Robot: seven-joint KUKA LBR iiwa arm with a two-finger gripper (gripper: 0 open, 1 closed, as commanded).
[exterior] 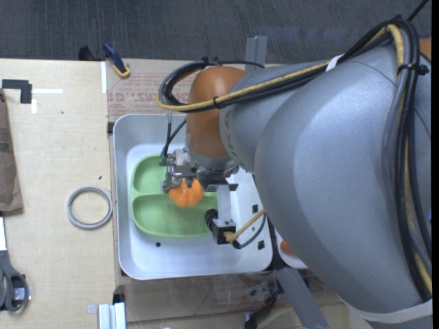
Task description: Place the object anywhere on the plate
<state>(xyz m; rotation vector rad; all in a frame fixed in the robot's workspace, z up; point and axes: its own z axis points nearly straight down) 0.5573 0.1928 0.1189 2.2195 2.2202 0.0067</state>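
Over the green plate (154, 218), the hand (181, 181) apparently grips a lumpy orange object (185, 195).

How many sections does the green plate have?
2: the green plate has one section at the back, one at the front. The gripper with an orange object covers part, perhaps hiding more.

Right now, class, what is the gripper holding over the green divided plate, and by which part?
The gripper appears to hold a small orange rounded object by its top, over the green divided plate.
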